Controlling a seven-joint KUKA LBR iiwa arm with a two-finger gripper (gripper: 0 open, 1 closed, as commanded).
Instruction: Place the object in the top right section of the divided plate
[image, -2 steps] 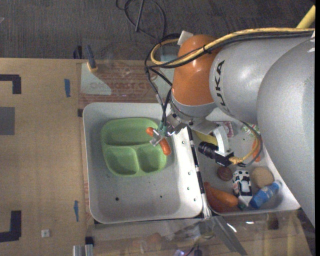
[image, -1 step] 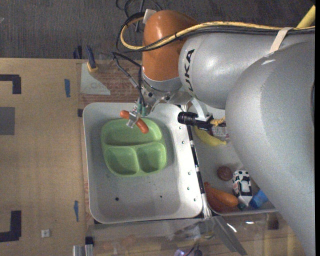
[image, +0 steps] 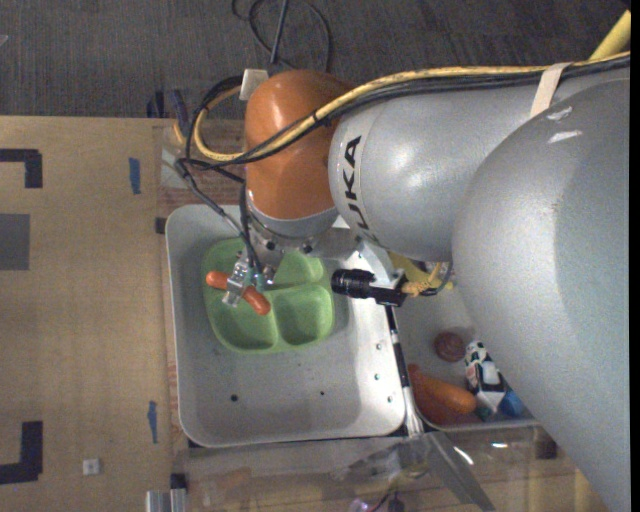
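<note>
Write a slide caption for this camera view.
KUKA arm's hand hovers over the green divided plastic plate in the left shallow white bin, orange pieces at its fingertips.

This is a robotics lab or test cell — not a home or a kitchen. A large grey industrial arm (image: 480, 190) marked KUKA, with an orange band (image: 285, 150), carries loose black and yellow cables (image: 300, 110) along its body. The plywood bench (image: 80, 300) bears blue tape tabs (image: 134, 176) and black corner marks (image: 25, 168), as for calibration. Two shallow white bins (image: 200, 400) sit on it, holding a green divided plate (image: 290, 320) and small toy-like props (image: 470, 385) — test objects rather than real tableware.
</note>
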